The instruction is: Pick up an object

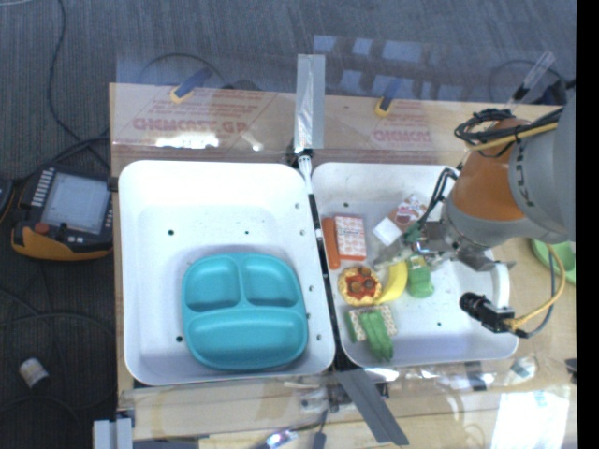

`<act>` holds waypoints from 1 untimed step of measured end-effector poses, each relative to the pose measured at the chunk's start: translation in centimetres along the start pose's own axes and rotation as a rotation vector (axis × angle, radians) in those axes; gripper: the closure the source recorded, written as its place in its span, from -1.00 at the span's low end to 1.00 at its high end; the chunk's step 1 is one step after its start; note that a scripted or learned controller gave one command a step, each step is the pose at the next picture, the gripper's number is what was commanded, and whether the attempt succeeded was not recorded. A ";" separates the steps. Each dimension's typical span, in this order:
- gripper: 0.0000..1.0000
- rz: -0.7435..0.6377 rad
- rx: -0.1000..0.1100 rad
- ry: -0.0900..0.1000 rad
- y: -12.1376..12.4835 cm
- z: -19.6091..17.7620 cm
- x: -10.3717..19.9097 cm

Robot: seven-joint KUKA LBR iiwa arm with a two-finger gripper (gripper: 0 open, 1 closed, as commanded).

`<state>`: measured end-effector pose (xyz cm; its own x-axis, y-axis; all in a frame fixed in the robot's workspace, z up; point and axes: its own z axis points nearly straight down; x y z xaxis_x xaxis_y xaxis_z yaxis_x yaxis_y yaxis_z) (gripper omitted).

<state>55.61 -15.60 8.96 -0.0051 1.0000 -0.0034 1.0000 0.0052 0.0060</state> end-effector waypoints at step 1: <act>1.00 -0.001 -0.003 0.004 0.1 -0.9 0.1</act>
